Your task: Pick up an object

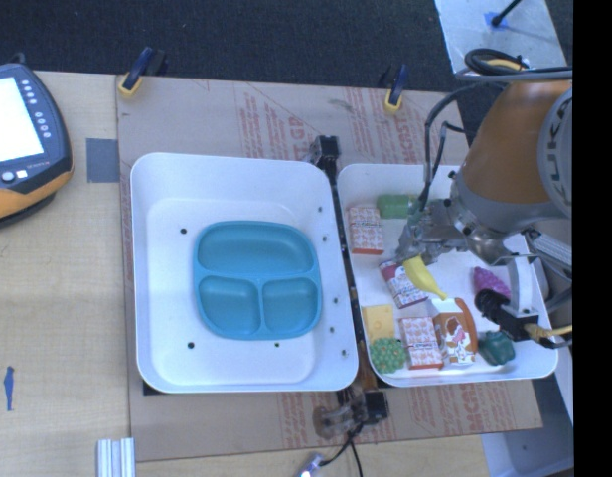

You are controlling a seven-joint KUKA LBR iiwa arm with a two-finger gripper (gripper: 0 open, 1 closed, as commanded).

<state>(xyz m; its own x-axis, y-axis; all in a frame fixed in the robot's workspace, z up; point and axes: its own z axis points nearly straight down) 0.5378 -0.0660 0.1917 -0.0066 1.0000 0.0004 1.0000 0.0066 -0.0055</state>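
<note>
Pale wood bench (58, 296) carries two shallow white bins side by side, with a sheet of brown card under them clipped at the far edge and a grey-and-orange handheld screen (18, 137) lying well off to the left. Over the right bin (544, 366) hangs the gripper (422, 238), low among the toy groceries; whether its jaws stand apart or together cannot be told, since the wrist hides them, and nothing is seen held between them. Just below the jaws lies a small yellow banana (421, 276), which I judge the likeliest thing to take: it looks a light, hard plastic toy, smooth and rounded, so it may slip or roll unless pinched across its narrow middle. Touching it on the left is a dark snack packet (400, 284), flat and probably crinkly, hard to lift from the floor of the bin. Left of the jaws sits a red-and-white carton (365, 229), and beyond them a green block (393, 206); both look stiff and would take a squeeze across their short sides. Nearer the front lie a second carton (418, 341), a yellow slab (379, 319), a green bumpy lump (387, 353) and a purple piece (491, 281) to the right. Things crowd close here, so fingers coming down risk nudging neighbours. Open room lies to the left, in the left bin (157, 197), which holds a blue divided plate (256, 278); the raised rims between the bins must be cleared on any crossing.
</note>
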